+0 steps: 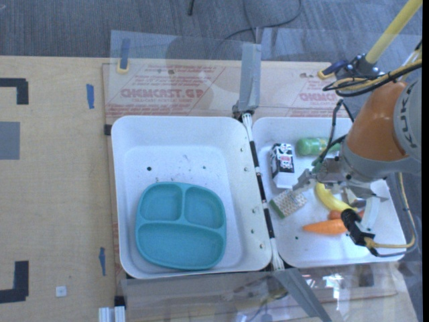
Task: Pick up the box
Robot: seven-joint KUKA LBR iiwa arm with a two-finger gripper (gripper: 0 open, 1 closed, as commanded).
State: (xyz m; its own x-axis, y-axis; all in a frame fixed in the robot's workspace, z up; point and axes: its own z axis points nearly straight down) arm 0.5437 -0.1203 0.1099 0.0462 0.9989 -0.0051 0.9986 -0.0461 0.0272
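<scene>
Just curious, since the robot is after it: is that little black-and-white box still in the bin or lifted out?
In. The box lies on the right bin's floor, near its left wall.

A divided plate (181, 225) lies in the left bin (127, 139); in the right bin (295, 250), a box (283, 164) sits left of a banana (328, 196) and carrot (323, 227).

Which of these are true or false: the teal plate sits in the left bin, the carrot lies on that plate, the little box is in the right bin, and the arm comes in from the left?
1. The teal plate sits in the left bin. True.
2. The carrot lies on the plate. False: it lies in the right bin.
3. The box is in the right bin. True.
4. The arm comes in from the left. False: it reaches in from the right, over the right bin.
</scene>
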